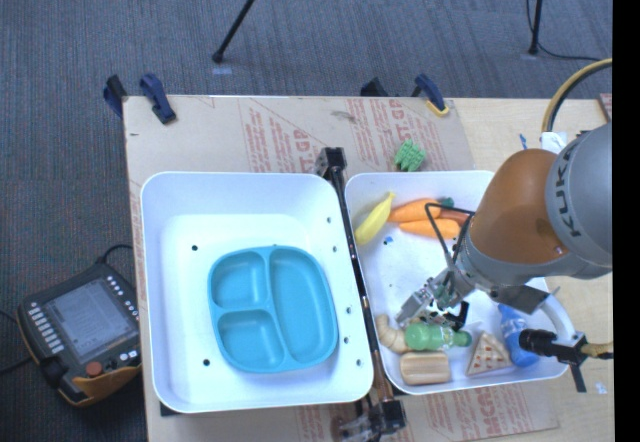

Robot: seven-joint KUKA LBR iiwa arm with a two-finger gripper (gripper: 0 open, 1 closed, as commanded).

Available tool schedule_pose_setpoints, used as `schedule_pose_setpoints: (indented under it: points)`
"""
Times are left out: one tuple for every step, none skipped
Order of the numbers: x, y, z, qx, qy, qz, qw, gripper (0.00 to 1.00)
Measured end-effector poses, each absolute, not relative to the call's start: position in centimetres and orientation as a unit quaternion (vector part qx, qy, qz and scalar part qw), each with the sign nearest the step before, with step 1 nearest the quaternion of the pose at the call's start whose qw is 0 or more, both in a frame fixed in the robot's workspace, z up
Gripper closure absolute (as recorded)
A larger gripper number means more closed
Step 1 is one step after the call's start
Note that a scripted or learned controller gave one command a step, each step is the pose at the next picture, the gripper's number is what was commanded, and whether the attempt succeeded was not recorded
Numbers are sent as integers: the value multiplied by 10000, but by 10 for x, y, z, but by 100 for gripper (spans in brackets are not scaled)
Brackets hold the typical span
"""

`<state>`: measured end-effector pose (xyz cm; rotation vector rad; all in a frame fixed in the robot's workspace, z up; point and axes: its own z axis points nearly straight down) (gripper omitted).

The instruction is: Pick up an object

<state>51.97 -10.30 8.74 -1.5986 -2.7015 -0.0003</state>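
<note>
Half-hidden carrot (428, 214) behind arm (520, 220)

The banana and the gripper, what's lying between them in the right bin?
Bare white bin floor in the camera view; banana above left, gripper lower right, carrot off to the side.

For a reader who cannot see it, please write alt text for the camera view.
A grey and orange robot arm reaches from the right into the right white bin, its gripper low above a green toy among play foods such as a banana and a carrot. The left white bin holds a blue divided plate.
</note>
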Motion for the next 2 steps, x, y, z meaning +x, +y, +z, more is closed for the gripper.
schedule_pose_setpoints:
  points:
    - [520, -103, 87, -5093, -8606, -1, 12, 0]
    - [520, -103, 87, -5093, -8606, -1, 12, 0]
